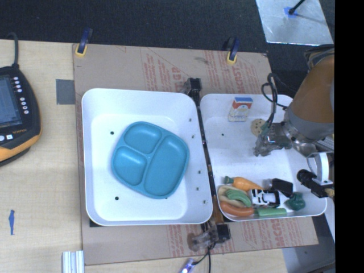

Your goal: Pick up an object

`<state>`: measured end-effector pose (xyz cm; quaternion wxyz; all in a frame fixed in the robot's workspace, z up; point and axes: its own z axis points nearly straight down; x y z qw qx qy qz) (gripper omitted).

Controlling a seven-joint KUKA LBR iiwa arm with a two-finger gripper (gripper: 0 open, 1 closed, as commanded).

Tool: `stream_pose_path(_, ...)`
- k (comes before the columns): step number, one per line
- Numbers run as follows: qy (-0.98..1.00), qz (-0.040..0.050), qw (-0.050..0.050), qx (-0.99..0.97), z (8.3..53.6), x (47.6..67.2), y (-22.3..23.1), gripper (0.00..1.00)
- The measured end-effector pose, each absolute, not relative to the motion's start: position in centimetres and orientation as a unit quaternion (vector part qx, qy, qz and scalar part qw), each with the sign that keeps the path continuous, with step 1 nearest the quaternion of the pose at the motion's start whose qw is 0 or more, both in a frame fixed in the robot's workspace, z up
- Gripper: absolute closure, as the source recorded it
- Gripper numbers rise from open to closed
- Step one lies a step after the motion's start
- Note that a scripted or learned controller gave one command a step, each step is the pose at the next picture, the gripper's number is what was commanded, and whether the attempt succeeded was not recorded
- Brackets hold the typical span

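My gripper (pixel 263 147) hangs over the bare middle of the right bin (pixel 227 152), reaching in from the right under the grey and orange arm (pixel 313 104). A small white, orange and blue carton (pixel 240 108) stands at the bin's far side. A round tan disc (pixel 259 125) lies just beyond the gripper. Along the near wall lies a heap of toys: an orange carrot (pixel 246 183), a green and orange piece (pixel 234 201), a black-and-white item (pixel 264 197), a black part (pixel 281 185) and a dark green piece (pixel 296 201). Nothing shows in the gripper.
The left bin (pixel 99 203) holds a blue divided plate (pixel 151 159). A black and orange handheld pendant (pixel 14 112) lies on the bench at the far left. Clamps (pixel 231 50) pin the cardboard at the back.
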<state>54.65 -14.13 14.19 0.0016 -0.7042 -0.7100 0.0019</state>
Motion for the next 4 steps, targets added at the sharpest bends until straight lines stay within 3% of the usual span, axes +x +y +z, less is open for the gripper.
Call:
stream_pose_path(1,-0.711,0.0024,0.002,-0.703,15.2,54.7,-14.2,1.0)
stream_pose_path(2,-0.708,0.0016,0.002,-0.706,13.6,51.0,-11.4,1.0)
stream_pose_path(4,-0.709,0.0025,0.001,-0.705,15.7,51.2,-11.6,1.0)
